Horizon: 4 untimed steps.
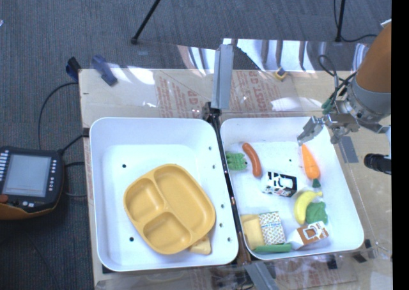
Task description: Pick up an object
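Orange plastic carrot [310, 162] looked the likeliest pick target: it lay in the right white bin [353, 202], upper right part, just below and beside the two-finger gripper [326, 126]. Fingers were spread apart, nothing between them. Gripper hovered over the bin's top right corner, apart from the carrot as far as I could tell. So pick not yet made; approach, close and lift all left to do.

Rest of the right bin: red plastic sausage [253, 159] with a small green leafy piece [235, 161] beside it at upper left, black-and-white small carton [280, 183] mid bin, yellow plastic banana [305, 204] touching a green broccoli piece [317, 212], orange-and-white small box [312, 234] at lower right, patterned small box [273, 227], pale yellow block [252, 229], green bean-like stick [271, 249] along the bottom wall.

Left white bin [108, 154] held a yellow sectioned plastic tray [169, 208], with a pale yellow wedge [202, 247] poking out under its lower edge.
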Tool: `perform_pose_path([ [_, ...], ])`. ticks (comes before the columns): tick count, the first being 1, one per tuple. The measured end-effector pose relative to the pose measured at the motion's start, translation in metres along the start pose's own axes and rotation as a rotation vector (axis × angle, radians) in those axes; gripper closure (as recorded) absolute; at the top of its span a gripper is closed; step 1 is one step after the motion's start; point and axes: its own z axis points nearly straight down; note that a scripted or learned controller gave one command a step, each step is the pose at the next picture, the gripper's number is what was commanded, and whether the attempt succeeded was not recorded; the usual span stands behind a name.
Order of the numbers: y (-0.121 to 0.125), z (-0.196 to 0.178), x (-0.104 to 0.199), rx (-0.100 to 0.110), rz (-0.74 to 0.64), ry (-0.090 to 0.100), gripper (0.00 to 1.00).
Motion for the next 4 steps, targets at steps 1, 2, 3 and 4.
perform_pose_path([
  [1, -0.012, 0.109, -0.004, -0.008, 0.008, -0.002, 0.00],
  [2, 0.020, 0.126, 0.028, -0.001, -0.020, 0.000, 0.00],
  [3, 0.020, 0.117, 0.029, 0.002, -0.024, 0.000, 1.00],
  [4, 0.027, 0.084, -0.005, -0.005, -0.066, -0.002, 1.00],
])
